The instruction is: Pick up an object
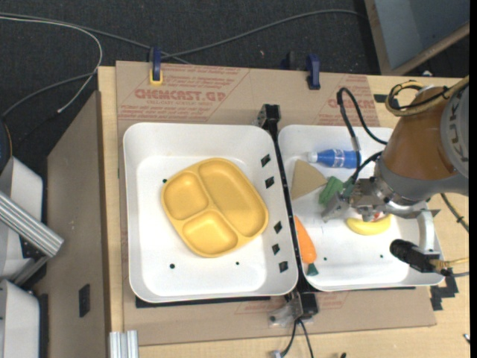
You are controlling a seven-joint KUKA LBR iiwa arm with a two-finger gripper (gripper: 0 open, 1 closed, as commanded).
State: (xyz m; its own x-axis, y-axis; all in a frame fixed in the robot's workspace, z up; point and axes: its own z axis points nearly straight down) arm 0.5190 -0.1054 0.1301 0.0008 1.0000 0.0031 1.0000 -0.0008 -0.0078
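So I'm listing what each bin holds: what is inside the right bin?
The right bin holds a blue-and-white bottle, a tan wedge, a green item, a carrot and a yellow piece. The arm covers the bin's right part.

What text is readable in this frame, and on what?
"CHEMCAST G.P", red print, on the brown cardboard sheet behind the left bin.
Partial red print on the cardboard behind the right bin: cut off by cable, unreadable.
Finer red lines under both: too small to read.
Blue bottle: no legible label.
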